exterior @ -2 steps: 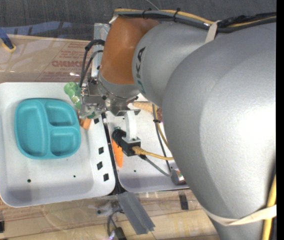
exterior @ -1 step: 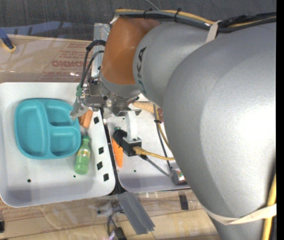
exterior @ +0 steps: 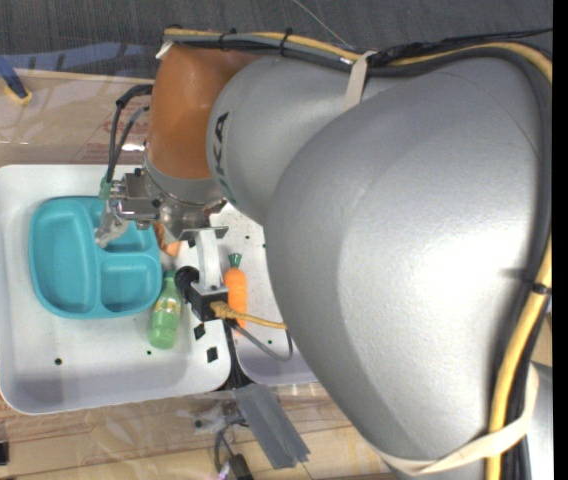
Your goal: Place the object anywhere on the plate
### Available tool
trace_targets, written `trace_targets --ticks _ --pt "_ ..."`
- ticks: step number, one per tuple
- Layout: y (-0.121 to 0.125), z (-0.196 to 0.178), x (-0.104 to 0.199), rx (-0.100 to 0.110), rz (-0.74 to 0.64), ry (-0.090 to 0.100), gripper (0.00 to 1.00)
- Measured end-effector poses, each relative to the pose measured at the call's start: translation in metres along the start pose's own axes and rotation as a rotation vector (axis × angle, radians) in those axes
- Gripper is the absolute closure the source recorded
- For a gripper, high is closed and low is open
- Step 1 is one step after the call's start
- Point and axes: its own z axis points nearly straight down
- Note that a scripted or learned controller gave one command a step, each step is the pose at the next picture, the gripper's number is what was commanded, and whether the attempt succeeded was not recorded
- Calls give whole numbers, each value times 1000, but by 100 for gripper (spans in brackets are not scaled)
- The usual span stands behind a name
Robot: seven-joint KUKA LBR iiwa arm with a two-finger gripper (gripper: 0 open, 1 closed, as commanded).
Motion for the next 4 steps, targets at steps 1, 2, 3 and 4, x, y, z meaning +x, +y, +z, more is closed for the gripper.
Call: trace_targets --ticks 1,2,3,4 --pt "47 7 30 -2 4 -1 0" --pt "85 100 36 6 2 -4 0" --pt "87 85 40 0 -9 -2 100" --pt "88 114 70 -2 3 -1 100"
